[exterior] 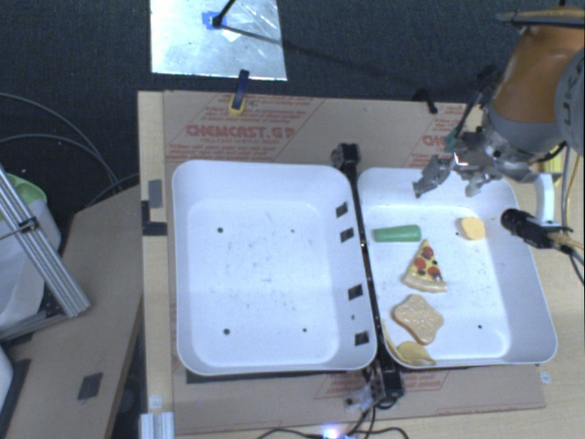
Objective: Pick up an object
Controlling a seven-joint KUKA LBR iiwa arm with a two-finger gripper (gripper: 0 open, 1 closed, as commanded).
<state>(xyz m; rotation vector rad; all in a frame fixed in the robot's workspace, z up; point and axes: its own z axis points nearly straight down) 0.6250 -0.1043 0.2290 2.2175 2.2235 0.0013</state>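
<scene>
The right bin holds several toy foods. A green cylinder lies near its left wall, with a pizza slice just below it. Further down sit a tan cracker and a yellow piece at the front rim. A small yellow chunk rests toward the right. My gripper hangs over the bin's back edge, open, with one finger to the left and the other finger to the right. Nothing is between them.
The left bin lies beside the right one, joined by a black clamped divider. A black fitting sticks over the right bin's right rim. A metal frame stands at the far left.
</scene>
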